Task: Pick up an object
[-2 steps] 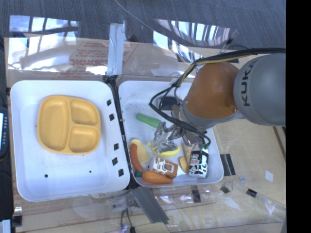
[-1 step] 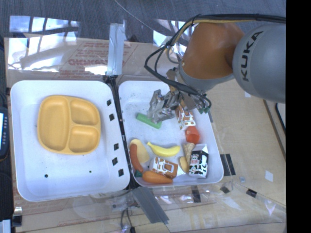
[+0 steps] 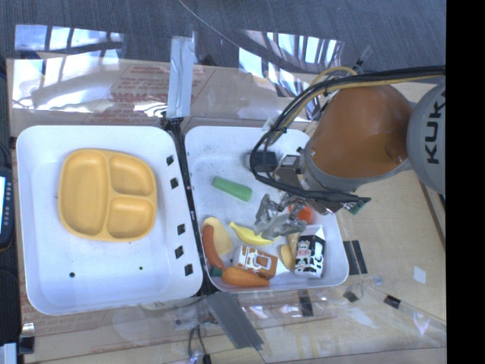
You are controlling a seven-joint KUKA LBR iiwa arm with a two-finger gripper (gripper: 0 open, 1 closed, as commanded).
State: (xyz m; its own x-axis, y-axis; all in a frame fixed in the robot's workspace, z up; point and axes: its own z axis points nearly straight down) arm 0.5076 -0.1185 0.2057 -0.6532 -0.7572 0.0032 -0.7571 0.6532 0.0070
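Yellow divided plate [image 3: 107, 193] fills the left bin [image 3: 30, 226]. Right bin [image 3: 204, 146] holds a green block [image 3: 231, 189] mid-frame and toy food heaped lower down, where the gripper [image 3: 276, 217] hovers over a banana [image 3: 250, 235], grip state unclear.

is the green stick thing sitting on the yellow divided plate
No. The green stick lies in the right bin, while the yellow divided plate sits in the left bin.
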